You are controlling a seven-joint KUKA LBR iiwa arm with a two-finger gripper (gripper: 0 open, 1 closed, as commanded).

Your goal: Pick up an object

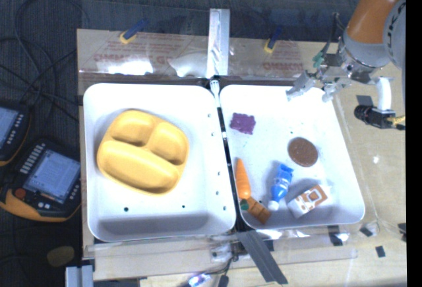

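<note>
Camera view: the gripper (310, 86), fingers spread and empty, is poised over the right bin's (343, 147) far edge; the rim could be struck.

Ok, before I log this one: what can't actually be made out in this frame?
- Gripper: too small and cluttered at the right bin's far corner in the camera view to tell what it is doing.
- Arm: cut off by the view's top right edge.
- Small box: its print is too small to read.
- Carrot: its lower end is lost among other pieces.
</note>
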